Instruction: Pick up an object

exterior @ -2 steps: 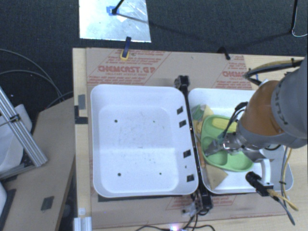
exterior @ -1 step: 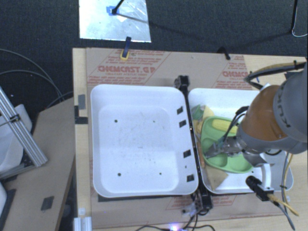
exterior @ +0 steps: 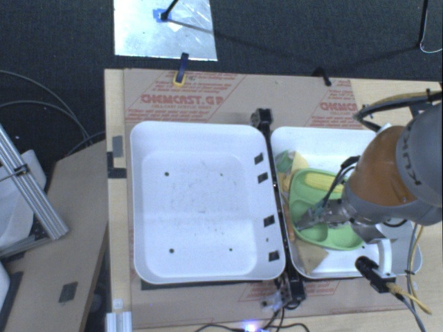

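1. The tabletop [exterior: 228,92] carries two white bins side by side.
2. The left bin [exterior: 201,199] sits just beside the right bin [exterior: 315,138].
3. The grey arm [exterior: 398,178] reaches in over the right bin.
4. A green bowl-like object [exterior: 311,196] lies in the right bin, a yellow item [exterior: 318,180] in it.
5. The hand [exterior: 308,218] is low over the green object; whether it grips cannot be told.
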`<act>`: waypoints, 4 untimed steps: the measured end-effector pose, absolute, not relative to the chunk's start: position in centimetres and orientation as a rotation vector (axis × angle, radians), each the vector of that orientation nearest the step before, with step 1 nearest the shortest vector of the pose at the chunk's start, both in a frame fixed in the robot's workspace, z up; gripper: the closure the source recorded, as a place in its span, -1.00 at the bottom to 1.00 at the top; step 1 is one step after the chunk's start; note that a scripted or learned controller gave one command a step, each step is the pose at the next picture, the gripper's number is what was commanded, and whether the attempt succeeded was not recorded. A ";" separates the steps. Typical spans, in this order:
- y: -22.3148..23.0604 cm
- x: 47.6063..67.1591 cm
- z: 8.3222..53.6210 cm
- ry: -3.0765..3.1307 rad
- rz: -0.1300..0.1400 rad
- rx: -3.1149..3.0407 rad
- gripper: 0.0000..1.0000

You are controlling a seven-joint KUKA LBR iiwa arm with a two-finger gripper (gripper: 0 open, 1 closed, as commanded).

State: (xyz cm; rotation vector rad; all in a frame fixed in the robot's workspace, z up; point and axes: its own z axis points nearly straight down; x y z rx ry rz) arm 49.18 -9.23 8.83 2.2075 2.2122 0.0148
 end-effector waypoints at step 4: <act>8.8 48.6 18.4 2.233 0.002 2.212 1.00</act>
